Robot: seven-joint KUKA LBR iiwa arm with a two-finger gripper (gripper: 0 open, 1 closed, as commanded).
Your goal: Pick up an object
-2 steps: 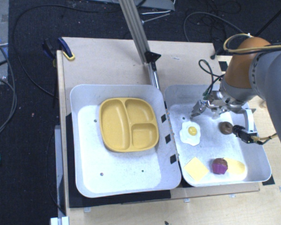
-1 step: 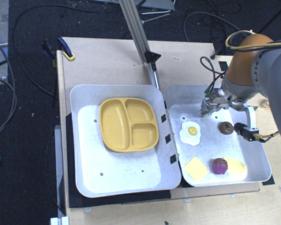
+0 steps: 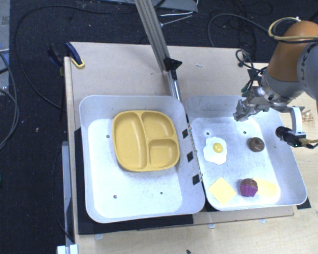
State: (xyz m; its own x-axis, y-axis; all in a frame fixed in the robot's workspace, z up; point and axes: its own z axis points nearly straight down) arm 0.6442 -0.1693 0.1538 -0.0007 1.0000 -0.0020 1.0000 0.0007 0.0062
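— What lies nearest the camera?

— In my right bin (image 3: pixel 287 168), the front row: a yellow cheese slice (image 3: pixel 222 190) lies in front of the egg (image 3: pixel 215 151). A purple piece (image 3: pixel 248 187) sits in front of the egg too and off toward the view's right, just beside the cheese slice. A pale slice (image 3: pixel 268 188) lies just past the purple piece on that same side, seeming to touch it.

— And the egg itself?

— It lies flat on the bin floor, yolk up, near the wall shared with the left bin (image 3: pixel 138 194). A brown piece (image 3: pixel 256 144) sits to the view's right of the egg, about level with it and apart from it.

— Where is your claw?

— My claw (image 3: pixel 243 112) hangs beyond the egg, over the far part of the right bin, a little toward the view's right. The egg and the brown piece are the closest things to it, both on the near side of it and neither touching it. Nothing is between it and the bin floor that I can make out. Whether it is open or closed I cannot tell; it is too small and dark.

— What about the other side?

— To the view's left of the egg, across the wall, a yellow tray (image 3: pixel 146 140) with three compartments rests in the left bin. Farther back than the egg, a silver pole (image 3: pixel 151 25) slants away over the bench.
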